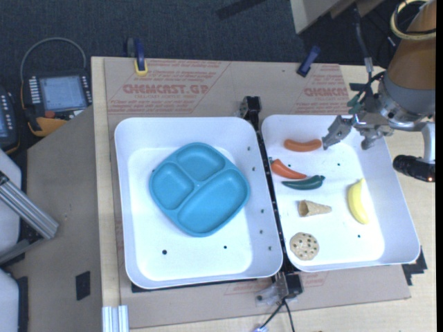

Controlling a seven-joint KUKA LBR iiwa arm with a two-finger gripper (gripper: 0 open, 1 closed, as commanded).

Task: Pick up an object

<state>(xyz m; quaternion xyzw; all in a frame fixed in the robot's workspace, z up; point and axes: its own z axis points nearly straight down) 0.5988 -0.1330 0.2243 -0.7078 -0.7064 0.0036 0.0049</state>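
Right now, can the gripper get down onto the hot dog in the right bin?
Probably yes. The gripper hangs beside the hot dog, near the right bin far wall, nothing lying between; the carrot sits apart.

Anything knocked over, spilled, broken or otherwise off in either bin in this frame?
Nothing stands out. The blue divided plate lies flat in the left bin, turned at an angle to its walls. In the right bin the sausage, carrot, green pepper, cone, banana and cookie lie apart and look intact.
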